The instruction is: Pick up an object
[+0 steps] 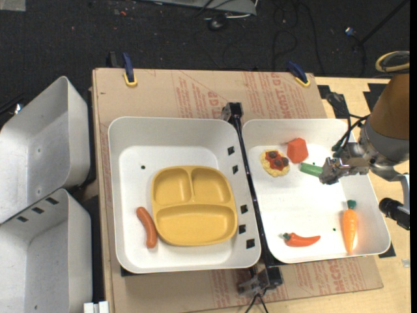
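camera view | left bin (pixel 124 175): yellow tray (pixel 193 205), sausage (pixel 147 227) | right bin (pixel 306 204): carrot (pixel 350 227)

Bench (pixel 195 87): carries two bins side by side.
Left bin (pixel 124 175): holds a divided tray (pixel 193 205) in its middle; a sausage (pixel 147 226) lies just beside the tray's left edge, toward the front.
Right bin (pixel 306 201): holds the remaining items.
Pizza slice (pixel 275 162): rear left of the right bin, near the divider.
Block (pixel 297 150): just right of the pizza slice, slightly behind it.
Stick (pixel 311 169): right of the pizza slice, in front of the block, its right end at the tool (pixel 328 175).
Carrot (pixel 350 226): front right of the right bin.
Chili pepper (pixel 301 239): front of the right bin, left of the carrot, well apart from it.
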`<state>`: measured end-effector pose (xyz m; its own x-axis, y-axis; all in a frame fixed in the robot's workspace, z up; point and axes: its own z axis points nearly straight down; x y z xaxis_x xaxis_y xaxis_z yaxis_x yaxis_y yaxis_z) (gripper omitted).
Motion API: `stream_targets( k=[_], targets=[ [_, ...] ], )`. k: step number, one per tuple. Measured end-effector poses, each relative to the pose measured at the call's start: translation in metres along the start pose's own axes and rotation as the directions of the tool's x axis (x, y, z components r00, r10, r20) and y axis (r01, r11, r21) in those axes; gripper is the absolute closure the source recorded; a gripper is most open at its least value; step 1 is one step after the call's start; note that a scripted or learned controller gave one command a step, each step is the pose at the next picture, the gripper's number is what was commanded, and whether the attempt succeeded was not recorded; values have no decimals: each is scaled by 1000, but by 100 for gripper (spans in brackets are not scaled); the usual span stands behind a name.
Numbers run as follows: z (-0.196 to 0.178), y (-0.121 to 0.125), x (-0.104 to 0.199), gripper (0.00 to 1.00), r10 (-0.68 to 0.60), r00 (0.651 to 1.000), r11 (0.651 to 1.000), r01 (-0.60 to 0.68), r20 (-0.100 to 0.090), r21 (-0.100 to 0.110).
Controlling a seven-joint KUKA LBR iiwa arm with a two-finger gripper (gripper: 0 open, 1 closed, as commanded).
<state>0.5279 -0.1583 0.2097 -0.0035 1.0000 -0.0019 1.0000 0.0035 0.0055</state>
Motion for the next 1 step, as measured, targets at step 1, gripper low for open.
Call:
stream_targets(
  k=[1],
  targets=[
    [-61, 9, 2, 100, 0, 1000, 1000, 0, 1, -2]
  ],
)
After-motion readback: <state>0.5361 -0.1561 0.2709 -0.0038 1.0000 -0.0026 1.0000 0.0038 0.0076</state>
